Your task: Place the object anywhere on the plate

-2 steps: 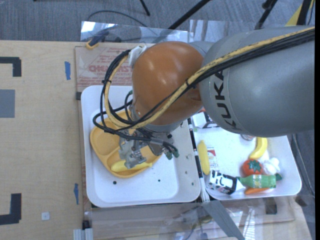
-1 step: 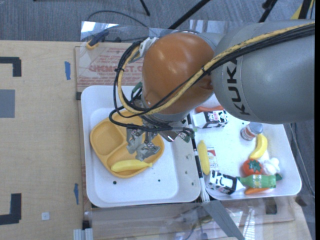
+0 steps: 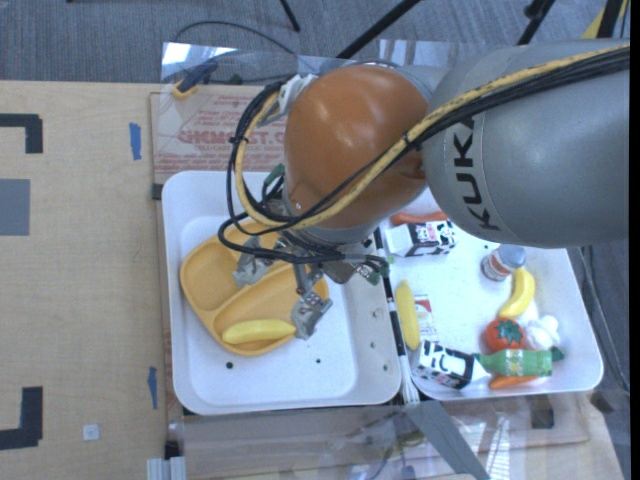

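the grey kuka arm (image 3: 540, 138) enters from 3 o'clock and fills the upper right, its orange band (image 3: 350, 138) bulging at centre over the far edge of the left bin (image 3: 270, 383). yellow and black cables loop round the wrist. below it, the gripper (image 3: 300, 293) hangs over the plate's 3 o'clock side, its two fingers spread apart with nothing between them; one fingertip (image 3: 308, 315) sits just at 2 o'clock of the yellow toy piece.

two shallow white bins lie side by side. the left one bears one yellow divided plate (image 3: 215, 273) toward its 9 o'clock side. one yellow banana-like piece (image 3: 258, 330) lies in the plate's 5 o'clock compartment, apart from the fingers.

the right bin (image 3: 580, 363) holds, as far as i can count: one banana (image 3: 518, 292) at 3 o'clock, one tomato (image 3: 503, 335) just below it, one green-and-orange vegetable (image 3: 520, 365), two black-and-white cartons (image 3: 430, 234) at 11 and 7 o'clock, one small yellow piece (image 3: 405, 306) by the dividing edge, and one small can (image 3: 497, 264).
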### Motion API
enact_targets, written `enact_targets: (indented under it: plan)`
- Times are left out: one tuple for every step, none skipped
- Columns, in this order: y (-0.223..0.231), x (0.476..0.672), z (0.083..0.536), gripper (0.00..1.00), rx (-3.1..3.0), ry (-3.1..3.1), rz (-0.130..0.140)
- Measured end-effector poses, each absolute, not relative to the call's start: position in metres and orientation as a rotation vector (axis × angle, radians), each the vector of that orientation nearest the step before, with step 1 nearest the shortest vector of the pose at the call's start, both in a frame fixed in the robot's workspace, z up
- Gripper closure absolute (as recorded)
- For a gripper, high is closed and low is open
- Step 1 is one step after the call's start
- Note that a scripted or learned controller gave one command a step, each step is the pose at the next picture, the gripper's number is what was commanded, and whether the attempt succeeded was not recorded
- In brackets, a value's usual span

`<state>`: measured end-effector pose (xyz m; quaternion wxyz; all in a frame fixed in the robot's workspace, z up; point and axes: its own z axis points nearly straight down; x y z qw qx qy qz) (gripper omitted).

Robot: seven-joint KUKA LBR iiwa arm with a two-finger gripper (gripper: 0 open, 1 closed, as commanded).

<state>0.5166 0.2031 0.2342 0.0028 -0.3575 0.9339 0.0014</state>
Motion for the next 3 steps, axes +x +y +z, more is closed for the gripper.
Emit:
enact_targets:
  plan:
    - [0.204,0.518,0.245,1.0,-1.115,2.925,0.008]
    - [0.204,0.518,0.245,0.0,-1.115,2.925,0.008]
    - [0.205,0.519,0.255,1.0,-1.108,2.92,0.012]
